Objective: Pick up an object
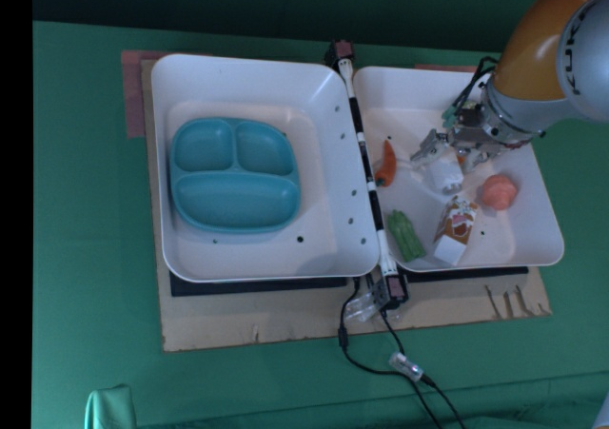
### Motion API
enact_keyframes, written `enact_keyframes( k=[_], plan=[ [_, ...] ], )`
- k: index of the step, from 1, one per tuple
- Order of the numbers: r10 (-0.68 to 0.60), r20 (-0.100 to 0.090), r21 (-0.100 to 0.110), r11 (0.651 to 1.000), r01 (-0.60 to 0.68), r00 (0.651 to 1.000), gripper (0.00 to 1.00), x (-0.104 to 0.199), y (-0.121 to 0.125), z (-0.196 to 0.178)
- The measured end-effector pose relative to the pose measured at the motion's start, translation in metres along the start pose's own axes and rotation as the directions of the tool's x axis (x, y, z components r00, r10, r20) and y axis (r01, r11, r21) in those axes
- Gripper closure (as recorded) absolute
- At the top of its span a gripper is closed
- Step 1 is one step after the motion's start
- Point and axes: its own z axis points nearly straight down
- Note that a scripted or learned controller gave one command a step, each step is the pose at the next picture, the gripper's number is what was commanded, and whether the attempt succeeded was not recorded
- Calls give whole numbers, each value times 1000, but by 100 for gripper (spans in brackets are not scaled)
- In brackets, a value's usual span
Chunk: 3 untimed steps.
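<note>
From the camera above the counter (86,227), the arm (557,47) reaches in from the right and its gripper (445,153) sits low in the right bin (533,227), right over a small white cup (444,175) lying on its side. How far the fingers are spread cannot be told from here, since the wrist and its cables hide them, and nothing can be seen clamped between them. The candidates for picking all lie in this bin: the white cup under the gripper, an orange carrot (385,164) near the divider, a green ridged vegetable (405,235) at the lower left, a small carton (456,230) with a red and orange label, and a round salmon-pink ball (498,191) just to the right. The likely trouble, as I judge it, is that the cup looks smooth, hard and rounded, so a squeeze off its middle could squirt it sideways or roll it toward the carton. The ball would roll at a nudge too. The carton's flat faces look easier to pinch. The bin itself is glossy plastic, so things slide readily. The left bin (247,75) holds a teal divided plate (233,175), matte with soft rounded corners, well apart from the gripper.
</note>
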Motion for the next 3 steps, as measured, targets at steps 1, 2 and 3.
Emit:
enact_keyframes(
  k=[1, 2, 3],
  plan=[
    [2, 9, -26, 1000, -2, 1000, 0, 22, -43, 17],
    [1, 8, -24, 1000, 0, 1000, 0, -9, -98, 18],
    [6, 11, -31, 999, -6, 1000, 100, -11, -96, 6]
  ],
)
